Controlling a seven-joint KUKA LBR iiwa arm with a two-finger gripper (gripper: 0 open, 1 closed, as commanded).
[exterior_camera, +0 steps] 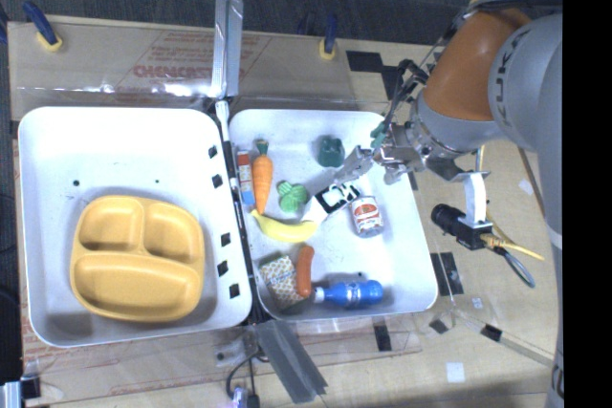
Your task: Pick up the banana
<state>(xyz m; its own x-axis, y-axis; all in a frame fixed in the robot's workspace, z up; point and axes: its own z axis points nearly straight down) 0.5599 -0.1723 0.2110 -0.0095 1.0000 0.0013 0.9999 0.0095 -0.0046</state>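
Note:
The yellow banana lies on the floor of the right bin, near its left wall, curved with its ends pointing up. My gripper reaches in from the right and hangs low over the middle of the bin. It is just right of and slightly above the banana's right end, beside a green toy. Nothing shows as held in it.
Around the banana lie a carrot, a tube, a red sausage, a patterned packet, a blue bottle, a can and a dark green object. The left bin holds a yellow divided tray.

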